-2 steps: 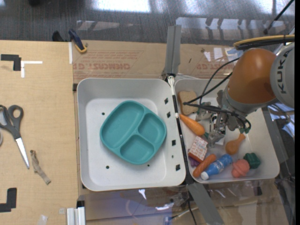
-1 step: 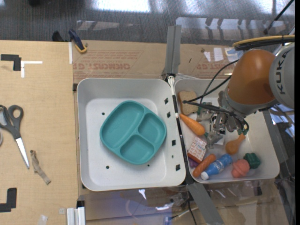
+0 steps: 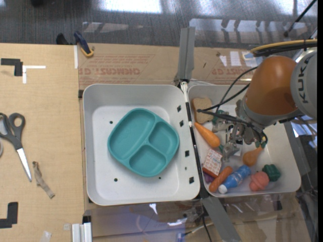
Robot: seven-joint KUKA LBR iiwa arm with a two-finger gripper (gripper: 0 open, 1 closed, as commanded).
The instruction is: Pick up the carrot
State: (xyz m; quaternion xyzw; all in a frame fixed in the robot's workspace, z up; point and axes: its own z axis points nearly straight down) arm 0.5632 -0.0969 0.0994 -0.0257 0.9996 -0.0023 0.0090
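The wooden bench [image 3: 40,135] is taking up the left of the view, and a flattened cardboard sheet [image 3: 131,67] is lying behind the bins, its print reading reversed and too faint to make out. The left bin [image 3: 91,150] is holding a teal divided plate [image 3: 144,142] with three compartments. The right bin [image 3: 287,183] is being partly covered by the arm [image 3: 272,92], whose orange band is blocking the bin's far right corner; the letters "KU" are showing on the grey casing before the frame is cutting them off. The gripper [image 3: 233,144] is hanging low over the middle of the right bin among cables and metal parts, and I cannot tell whether its jaws are open or closed. The carrot [image 3: 208,134] is lying just left of the gripper, near the bin's left wall, pointing down to the right. A blue bottle [image 3: 236,178], a small printed packet [image 3: 212,161] with illegible writing, and scissors [image 3: 15,137] on the bench are also showing.
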